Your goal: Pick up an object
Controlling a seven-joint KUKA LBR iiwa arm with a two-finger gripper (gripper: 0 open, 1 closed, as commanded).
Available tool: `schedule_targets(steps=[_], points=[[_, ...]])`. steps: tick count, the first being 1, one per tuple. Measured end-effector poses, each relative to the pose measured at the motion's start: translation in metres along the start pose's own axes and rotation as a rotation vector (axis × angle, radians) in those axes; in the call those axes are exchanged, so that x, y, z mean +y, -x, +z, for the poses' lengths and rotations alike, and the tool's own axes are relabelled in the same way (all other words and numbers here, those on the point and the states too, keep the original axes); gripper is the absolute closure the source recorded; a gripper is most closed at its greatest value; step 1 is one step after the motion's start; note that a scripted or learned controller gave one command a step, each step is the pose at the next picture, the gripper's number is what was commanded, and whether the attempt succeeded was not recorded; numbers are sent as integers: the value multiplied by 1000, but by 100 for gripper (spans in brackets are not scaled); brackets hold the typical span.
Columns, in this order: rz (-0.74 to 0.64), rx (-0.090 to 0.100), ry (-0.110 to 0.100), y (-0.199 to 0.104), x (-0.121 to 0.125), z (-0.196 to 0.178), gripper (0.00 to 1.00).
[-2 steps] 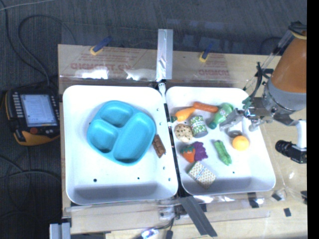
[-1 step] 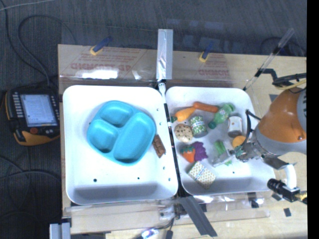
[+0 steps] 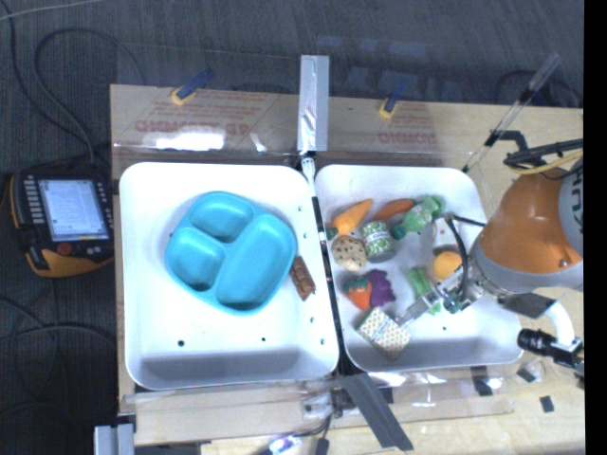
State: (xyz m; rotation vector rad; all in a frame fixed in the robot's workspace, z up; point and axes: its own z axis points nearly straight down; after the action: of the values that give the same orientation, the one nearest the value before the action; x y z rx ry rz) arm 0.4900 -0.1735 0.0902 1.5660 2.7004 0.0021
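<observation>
A small patterned box (image 3: 384, 331), white with a green and tan check, lies near the front of the right bin (image 3: 474, 349). Its long axis runs diagonally, lower left to upper right, toward the hand (image 3: 438, 301); I cannot tell the hand's state.

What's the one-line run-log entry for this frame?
arm: over right bin | gripper: low among toys, near patterned block | grasp: unconfirmed | left bin: blue tray
</observation>
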Motion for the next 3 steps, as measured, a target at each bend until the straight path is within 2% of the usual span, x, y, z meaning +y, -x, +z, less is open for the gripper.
schedule_targets(steps=[1, 2, 3], points=[[-66, 15, -1, 66, 25, 2, 0], [-174, 9, -2, 70, 25, 2, 0], [-447, 2, 0, 55, 32, 1, 0]])
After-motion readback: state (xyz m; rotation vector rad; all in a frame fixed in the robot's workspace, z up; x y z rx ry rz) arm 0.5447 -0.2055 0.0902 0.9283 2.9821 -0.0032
